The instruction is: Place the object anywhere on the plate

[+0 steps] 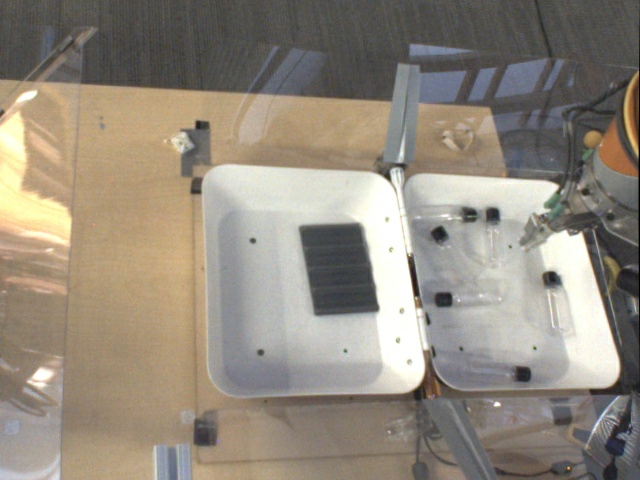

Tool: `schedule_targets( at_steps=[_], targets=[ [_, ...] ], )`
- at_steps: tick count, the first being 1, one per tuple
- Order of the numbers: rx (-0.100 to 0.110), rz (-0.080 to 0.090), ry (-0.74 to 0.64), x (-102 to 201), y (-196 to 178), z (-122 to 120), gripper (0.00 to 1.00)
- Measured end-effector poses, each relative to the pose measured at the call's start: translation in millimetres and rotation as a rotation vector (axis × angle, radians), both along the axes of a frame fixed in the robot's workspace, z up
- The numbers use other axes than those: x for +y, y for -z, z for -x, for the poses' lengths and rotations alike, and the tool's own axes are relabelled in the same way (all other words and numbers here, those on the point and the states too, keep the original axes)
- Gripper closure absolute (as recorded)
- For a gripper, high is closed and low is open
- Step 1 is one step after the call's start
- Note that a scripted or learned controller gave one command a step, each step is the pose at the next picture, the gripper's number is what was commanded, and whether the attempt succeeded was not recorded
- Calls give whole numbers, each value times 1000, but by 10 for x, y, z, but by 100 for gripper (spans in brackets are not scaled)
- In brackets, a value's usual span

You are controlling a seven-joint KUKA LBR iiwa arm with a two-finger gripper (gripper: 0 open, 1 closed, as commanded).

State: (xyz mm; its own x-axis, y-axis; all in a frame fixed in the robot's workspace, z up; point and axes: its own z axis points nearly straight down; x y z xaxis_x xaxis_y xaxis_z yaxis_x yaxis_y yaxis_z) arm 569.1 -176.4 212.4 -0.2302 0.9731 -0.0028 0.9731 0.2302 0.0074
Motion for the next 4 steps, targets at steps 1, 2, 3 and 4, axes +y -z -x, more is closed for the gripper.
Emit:
schedule_targets(
  at_steps=[1,2,3,4],
  targets=[
    [2,-1,46,626,328,-135,100],
    [1,-1,-31,1328,263,-497,100],
    [-1,2,-557,1831,256,-652,100],
    [2,-1,-106,2522,264,-648,100]
  ],
)
